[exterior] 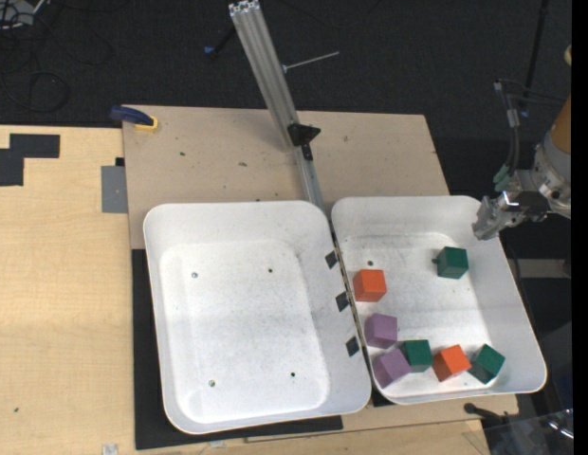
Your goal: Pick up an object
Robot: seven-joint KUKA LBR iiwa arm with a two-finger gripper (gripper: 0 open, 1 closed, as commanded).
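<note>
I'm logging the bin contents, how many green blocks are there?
3, all in the right bin: one alone near the far right, one in the near cluster, one in the near right corner.

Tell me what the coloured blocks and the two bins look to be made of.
The blocks, such as the orange one, look like matte painted wood or foam: flat colour, crisp edges, no shine. The right bin and left bin look like moulded white plastic, judging by rounded rims and slight gloss.

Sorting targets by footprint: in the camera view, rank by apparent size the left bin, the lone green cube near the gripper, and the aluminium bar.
1. Left bin, by far the largest.
2. Aluminium bar, long but thin.
3. Lone green cube, smallest, lying near the gripper.
</note>
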